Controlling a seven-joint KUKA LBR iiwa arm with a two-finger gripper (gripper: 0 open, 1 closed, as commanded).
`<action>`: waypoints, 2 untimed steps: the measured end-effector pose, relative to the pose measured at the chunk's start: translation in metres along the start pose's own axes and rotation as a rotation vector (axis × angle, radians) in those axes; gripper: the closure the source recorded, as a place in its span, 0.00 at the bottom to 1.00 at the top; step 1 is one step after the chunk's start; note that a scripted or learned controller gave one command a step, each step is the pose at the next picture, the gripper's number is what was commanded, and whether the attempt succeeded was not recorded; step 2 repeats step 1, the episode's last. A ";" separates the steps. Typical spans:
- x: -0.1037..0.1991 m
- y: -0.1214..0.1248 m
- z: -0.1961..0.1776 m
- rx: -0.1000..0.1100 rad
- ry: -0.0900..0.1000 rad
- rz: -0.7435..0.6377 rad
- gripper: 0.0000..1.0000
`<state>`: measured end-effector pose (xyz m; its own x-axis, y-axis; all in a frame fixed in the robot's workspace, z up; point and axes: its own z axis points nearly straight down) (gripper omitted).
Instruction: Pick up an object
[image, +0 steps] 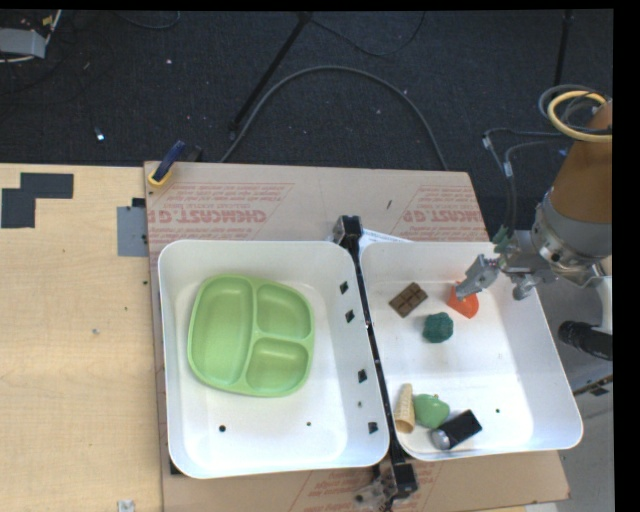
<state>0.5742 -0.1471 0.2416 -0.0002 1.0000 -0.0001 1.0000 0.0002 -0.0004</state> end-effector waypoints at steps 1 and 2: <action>-0.021 -0.017 0.132 0.012 0.002 0.002 0.00; -0.021 -0.017 0.132 0.012 0.002 0.002 0.00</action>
